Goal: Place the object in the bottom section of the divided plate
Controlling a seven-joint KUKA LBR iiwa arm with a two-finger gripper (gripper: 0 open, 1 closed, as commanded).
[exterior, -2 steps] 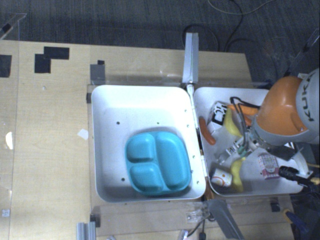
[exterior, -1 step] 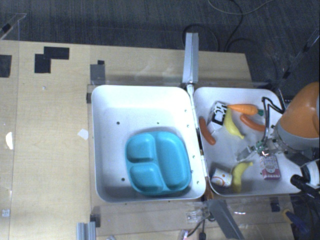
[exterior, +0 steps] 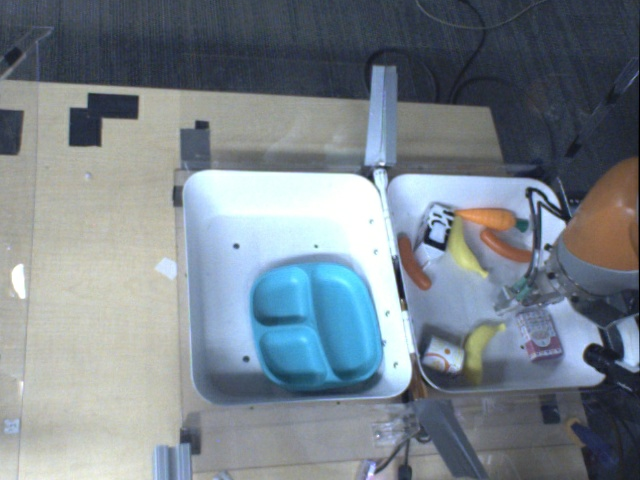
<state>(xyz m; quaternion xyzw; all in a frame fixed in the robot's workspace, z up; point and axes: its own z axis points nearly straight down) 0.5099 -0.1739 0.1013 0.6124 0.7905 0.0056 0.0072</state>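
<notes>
- Nearest the camera, in the left white bin point(exterior: 205, 268), a blue divided plate point(exterior: 316, 324) with three sections lies flat near the front wall.
- In the right white bin point(exterior: 500, 378), at the front, a small round object point(exterior: 441, 357) sits touching a banana point(exterior: 479, 346).
- Just right of them, a small pink and white packet point(exterior: 538, 332) lies flat.
- Right above the packet, the gripper point(exterior: 527, 290) hangs from the grey arm with its orange band point(exterior: 608, 218); I cannot tell its state.
- Further back, a red sausage point(exterior: 414, 263) lies by the dividing wall.
- Beyond it, a second banana point(exterior: 465, 252) rests beside a black and white carton point(exterior: 434, 227).
- Farthest, two carrots point(exterior: 487, 218) lie near the back right.
</notes>
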